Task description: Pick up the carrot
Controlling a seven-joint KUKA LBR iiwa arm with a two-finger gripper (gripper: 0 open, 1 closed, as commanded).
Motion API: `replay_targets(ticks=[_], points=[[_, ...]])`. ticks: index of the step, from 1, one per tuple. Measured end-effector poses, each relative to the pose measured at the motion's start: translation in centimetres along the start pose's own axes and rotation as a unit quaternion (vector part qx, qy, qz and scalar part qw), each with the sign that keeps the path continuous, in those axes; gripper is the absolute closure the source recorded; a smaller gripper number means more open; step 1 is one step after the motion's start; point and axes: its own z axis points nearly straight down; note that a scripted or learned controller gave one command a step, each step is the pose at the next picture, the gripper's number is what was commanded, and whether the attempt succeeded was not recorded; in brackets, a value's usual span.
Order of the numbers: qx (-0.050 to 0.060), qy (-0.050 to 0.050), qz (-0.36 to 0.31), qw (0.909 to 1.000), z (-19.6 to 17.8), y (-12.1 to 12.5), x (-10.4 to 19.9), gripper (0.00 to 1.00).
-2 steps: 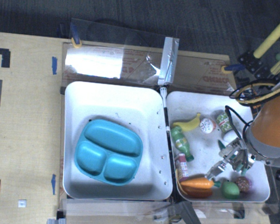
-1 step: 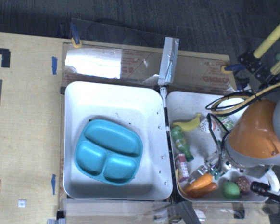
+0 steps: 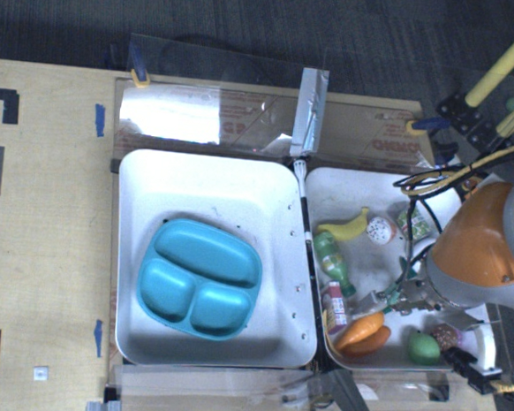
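Note:
The orange carrot (image 3: 362, 333) lies in the right bin (image 3: 364, 193) near its front edge, its thick end pointing right. My gripper (image 3: 398, 297) hangs just above and to the right of the carrot, under the arm's orange band (image 3: 475, 244). The carrot rests on the bin floor and I see nothing held by the gripper.
Around the carrot lie a red-labelled bottle (image 3: 336, 306), a green bottle (image 3: 331, 256), a banana (image 3: 351, 226), a white ball (image 3: 379, 229), a green lime (image 3: 423, 348) and a brown item (image 3: 446, 335). The left bin (image 3: 144, 182) holds a blue divided tray (image 3: 200, 275).

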Motion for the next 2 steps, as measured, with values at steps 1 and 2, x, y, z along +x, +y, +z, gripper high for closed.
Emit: replay_targets(ticks=[1,2], points=[[0.002,-0.001,0.009,1.0,-4.7,5.5,-2.0,0.0],[0.003,-0.001,0.045,0.999,0.1,7.1,-1.5,0.0]])
